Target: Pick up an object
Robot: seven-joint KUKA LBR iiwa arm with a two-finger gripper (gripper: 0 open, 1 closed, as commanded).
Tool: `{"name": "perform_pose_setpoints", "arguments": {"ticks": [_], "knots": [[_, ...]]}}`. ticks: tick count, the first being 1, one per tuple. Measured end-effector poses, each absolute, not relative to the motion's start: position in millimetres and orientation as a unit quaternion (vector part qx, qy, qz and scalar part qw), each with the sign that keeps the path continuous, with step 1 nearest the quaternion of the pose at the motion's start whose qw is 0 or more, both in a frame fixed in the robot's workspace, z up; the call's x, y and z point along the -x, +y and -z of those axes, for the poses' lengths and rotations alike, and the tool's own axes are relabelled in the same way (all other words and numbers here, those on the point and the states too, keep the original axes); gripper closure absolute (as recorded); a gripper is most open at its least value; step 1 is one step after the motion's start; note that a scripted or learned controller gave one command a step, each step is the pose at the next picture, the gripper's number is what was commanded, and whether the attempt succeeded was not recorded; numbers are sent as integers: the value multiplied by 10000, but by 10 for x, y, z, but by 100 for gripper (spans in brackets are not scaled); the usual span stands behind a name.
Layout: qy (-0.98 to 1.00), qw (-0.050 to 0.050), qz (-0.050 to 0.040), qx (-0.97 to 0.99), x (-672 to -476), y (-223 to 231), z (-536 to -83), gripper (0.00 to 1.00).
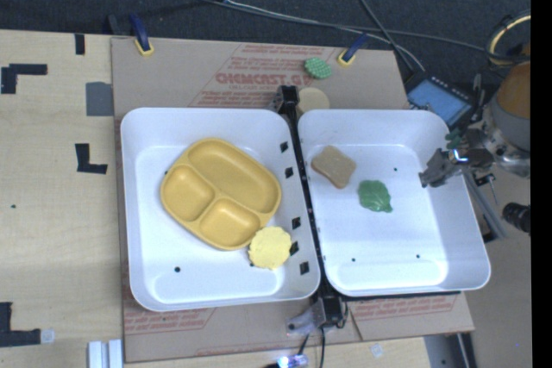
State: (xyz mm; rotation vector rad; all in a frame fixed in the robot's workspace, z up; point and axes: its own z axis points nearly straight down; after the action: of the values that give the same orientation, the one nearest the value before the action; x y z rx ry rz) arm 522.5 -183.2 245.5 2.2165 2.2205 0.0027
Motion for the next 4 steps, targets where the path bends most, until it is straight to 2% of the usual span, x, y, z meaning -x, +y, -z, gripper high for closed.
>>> {"name": "perform_pose_setpoints", "arguments": {"ticks": [2,4], "knots": [[7089,-9,4,-7053,-5197,-935,-2397,100],[7098,-10,2,-7044,-5296,173,-2484,100]]}}
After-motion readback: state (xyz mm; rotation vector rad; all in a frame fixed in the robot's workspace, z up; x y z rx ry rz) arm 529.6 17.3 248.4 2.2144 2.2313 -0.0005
